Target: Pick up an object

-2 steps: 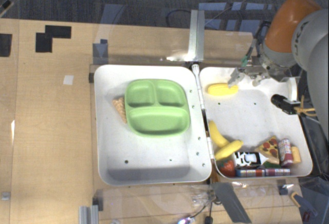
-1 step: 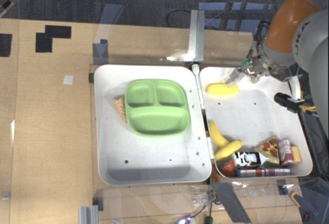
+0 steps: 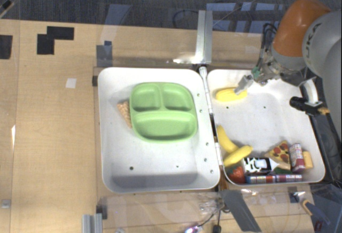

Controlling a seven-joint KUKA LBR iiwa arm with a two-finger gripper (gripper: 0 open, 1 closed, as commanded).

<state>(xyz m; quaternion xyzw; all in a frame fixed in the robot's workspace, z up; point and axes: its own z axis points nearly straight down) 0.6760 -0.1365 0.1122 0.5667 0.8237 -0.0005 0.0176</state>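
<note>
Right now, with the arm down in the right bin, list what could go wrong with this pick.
1. The gripper sits at the edge of the flat yellow object, off its middle, so it may slide away or slip free.
2. That object lies near the right bin's back wall, leaving little room.
3. The bananas and bottles crowd the front corner; a try there may catch several items.

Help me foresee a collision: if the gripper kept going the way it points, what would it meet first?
The gripper points down-left toward the yellow object at the right bin's far corner. It would probably meet that object first, though depth is unclear from this slanted view.
</note>
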